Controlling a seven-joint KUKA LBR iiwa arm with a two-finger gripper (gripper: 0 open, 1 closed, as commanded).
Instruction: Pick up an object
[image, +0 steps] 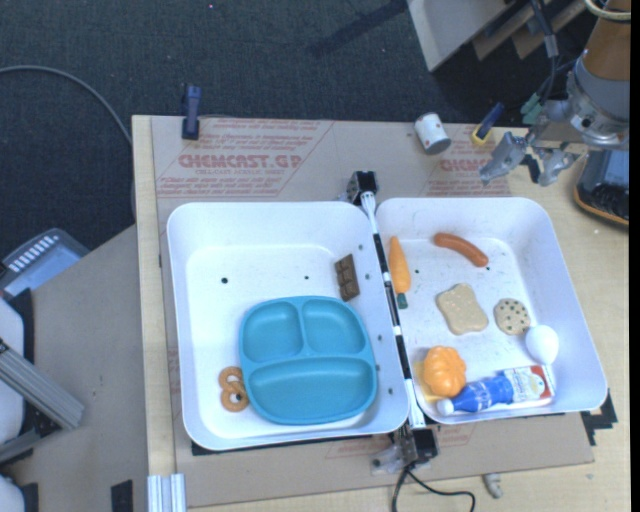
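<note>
Two shallow white bins sit side by side on your bench (250, 160), meeting along a dark seam down the middle. Your hand (528, 158) hangs above the bench just past the far rim of the right bin (575, 300), near its far right corner, with its fingers spread apart and nothing between them. In that bin, a carrot (399, 265) lies right against the seam wall, a sausage (461, 249) lies near the far rim, and a slice of bread (462, 309) and a cookie (512, 316) lie beside each other mid-bin with bare floor around them. An egg (542, 344) rests close to the right wall; the orange pepper (443, 371) and the tube (500, 390) crowd the near rim, touching each other. The tube's label has print on it, but it is too small to read. In the left bin (200, 260), a blue divided plate (308, 358) takes up the near half, with a pretzel (234, 388) just beside its left edge and a chocolate piece (347, 277) near the seam; the far half is open floor. You can read "CHEMCAST GP" in red on the brown bench sheet beyond the left bin, and more red print beyond the right one. A small white cylinder (431, 132) lies on the bench, left of your hand.
</note>
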